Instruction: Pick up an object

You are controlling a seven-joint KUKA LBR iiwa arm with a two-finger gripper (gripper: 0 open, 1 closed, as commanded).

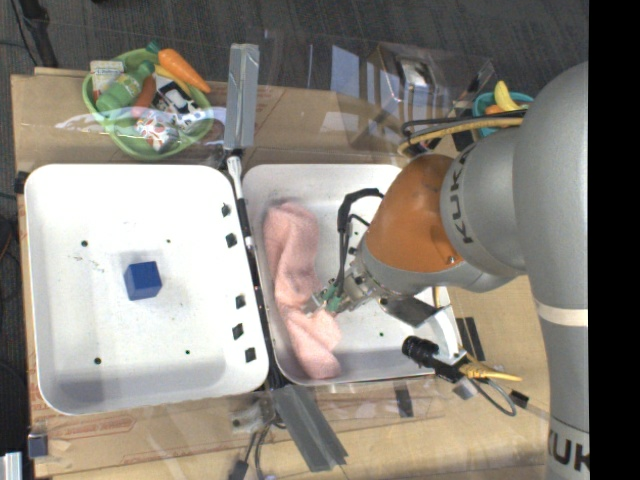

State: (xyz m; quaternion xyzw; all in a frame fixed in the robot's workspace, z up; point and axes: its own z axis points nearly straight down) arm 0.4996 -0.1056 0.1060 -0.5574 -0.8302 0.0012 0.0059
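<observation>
Reaching into the right bin (400,183), pincer (328,299) touching pink cloth (292,278), grip state unclear, blue cube (143,280) left bin (60,268)

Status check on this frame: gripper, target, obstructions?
Gripper low in right bin, at pink cloth. Grasp unconfirmed. Blue cube alone in left bin.

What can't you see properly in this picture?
- Gripper: the arm's wrist hides most of it, so its grip on the pink cloth is unclear.
- Right bin: the arm covers its right side.
- Green bowl: the items inside are too small to name.
</observation>
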